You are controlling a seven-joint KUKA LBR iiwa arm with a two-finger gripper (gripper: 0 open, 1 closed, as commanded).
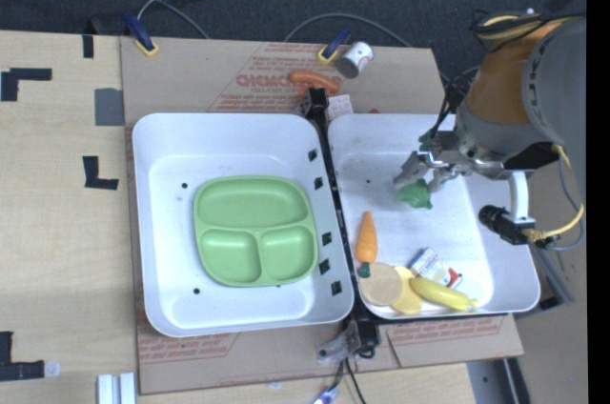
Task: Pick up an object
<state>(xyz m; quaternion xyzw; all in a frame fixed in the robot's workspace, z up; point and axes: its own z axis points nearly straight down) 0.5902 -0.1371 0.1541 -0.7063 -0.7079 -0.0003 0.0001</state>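
Cardboard sheeting (276, 78) covers the pale wooden bench under two glossy white bins. Left bin (157, 202) holds a smooth green divided plate (255, 231). Over the right bin (496, 283), the gripper (421, 175) pinches a small green lump (416, 195); carrot (366, 237) and banana (441, 293) lie nearby.

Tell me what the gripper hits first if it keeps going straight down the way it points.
Most likely the green object lying right under the gripper in the right bin; depth is unclear from this slanted view.
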